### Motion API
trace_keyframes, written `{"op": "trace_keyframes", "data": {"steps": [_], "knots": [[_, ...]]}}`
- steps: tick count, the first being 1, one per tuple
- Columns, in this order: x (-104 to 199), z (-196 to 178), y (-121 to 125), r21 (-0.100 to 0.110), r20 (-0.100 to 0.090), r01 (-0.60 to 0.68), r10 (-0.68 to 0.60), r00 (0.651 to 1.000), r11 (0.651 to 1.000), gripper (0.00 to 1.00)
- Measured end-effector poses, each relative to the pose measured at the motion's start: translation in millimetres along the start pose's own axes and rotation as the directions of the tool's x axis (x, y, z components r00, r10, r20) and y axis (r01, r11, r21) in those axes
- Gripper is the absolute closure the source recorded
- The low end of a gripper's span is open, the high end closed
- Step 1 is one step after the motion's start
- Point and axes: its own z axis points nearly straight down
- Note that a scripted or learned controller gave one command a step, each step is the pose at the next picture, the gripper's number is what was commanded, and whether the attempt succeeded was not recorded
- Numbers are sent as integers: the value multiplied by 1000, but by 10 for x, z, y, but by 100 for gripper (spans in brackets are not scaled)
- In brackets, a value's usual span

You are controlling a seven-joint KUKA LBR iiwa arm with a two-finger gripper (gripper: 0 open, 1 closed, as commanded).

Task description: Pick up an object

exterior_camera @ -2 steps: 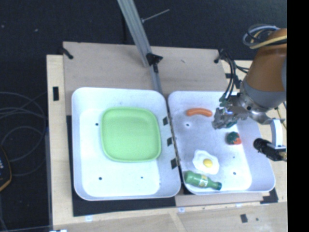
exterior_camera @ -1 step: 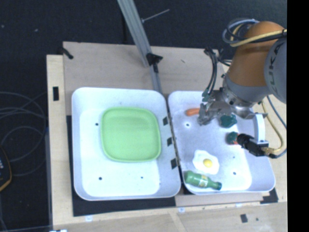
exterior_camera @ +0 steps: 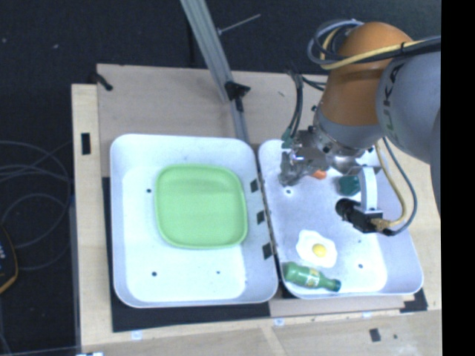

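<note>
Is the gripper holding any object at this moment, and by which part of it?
It cannot be told: the gripper hangs over the right bin, and its fingertips are too blurred to show anything between them.

Single fixed camera, mounted above the bench (exterior_camera: 171, 102), looked down at a slant. Near edge of the bench fell at the bottom of the frame, far edge toward the top, with dark floor beyond it. Both white bins sat inside the frame: left bin (exterior_camera: 133, 199) just left of centre, right bin (exterior_camera: 393, 273) right of centre, the two touching along a line near the middle. Arm (exterior_camera: 371, 73) came in from the upper right and stood nearer the lens than the bins, hiding the far part of the right bin. Distance moderate: whole bench top nearly fitted, left and near edges visible
</note>
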Motion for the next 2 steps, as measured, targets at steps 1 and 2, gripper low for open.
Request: {"op": "trace_keyframes", "data": {"steps": [1, 2], "knots": [[400, 100, 139, 1, 1, -2, 2, 1000, 1000, 100], [812, 97, 256, 1, 0, -1, 1, 1000, 1000, 100]]}}
